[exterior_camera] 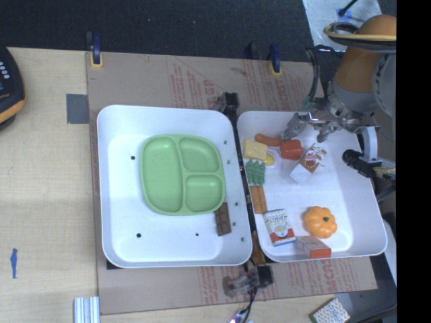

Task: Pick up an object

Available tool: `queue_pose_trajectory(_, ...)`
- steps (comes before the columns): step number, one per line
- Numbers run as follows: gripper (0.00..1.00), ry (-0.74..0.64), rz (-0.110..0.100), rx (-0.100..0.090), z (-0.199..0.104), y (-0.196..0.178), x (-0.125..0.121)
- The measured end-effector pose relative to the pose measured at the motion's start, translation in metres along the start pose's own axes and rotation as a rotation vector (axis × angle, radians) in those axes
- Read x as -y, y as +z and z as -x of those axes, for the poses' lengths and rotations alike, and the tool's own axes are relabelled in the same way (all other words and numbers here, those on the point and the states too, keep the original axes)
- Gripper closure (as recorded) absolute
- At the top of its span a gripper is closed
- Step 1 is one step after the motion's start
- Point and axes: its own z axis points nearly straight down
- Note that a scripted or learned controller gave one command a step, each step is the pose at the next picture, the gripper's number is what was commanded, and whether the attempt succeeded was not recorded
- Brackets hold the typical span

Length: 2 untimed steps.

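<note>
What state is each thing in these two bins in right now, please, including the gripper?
gripper: open, hovering over the right bin's far end, holding nothing.
green plate: lying flat in the left bin, compartments bare.
orange pumpkin: resting upright in the right bin.
small carton: lying flat near the pumpkin.
red item: lying below the gripper, not grasped.

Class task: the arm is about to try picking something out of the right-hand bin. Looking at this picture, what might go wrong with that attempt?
1. The gripper hangs over a crowded patch: the red toy, the small carton and the sausage-shaped toy lie close together, so it may nudge a neighbour or catch two at once.
2. The round orange pumpkin looks likely to roll or slip from a two-finger pinch.
3. The green and brown pieces lie against the bin's left wall, leaving little finger room.
</note>
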Motion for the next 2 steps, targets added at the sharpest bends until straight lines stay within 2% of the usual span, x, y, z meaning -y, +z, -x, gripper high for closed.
queue_pose_trajectory(1,0.0,0.002,0.023,0.008,0.008,0.024,0.014)
queue_pose_trajectory(2,0.0,-0.002,0.042,0.015,-0.015,0.033,0.006)
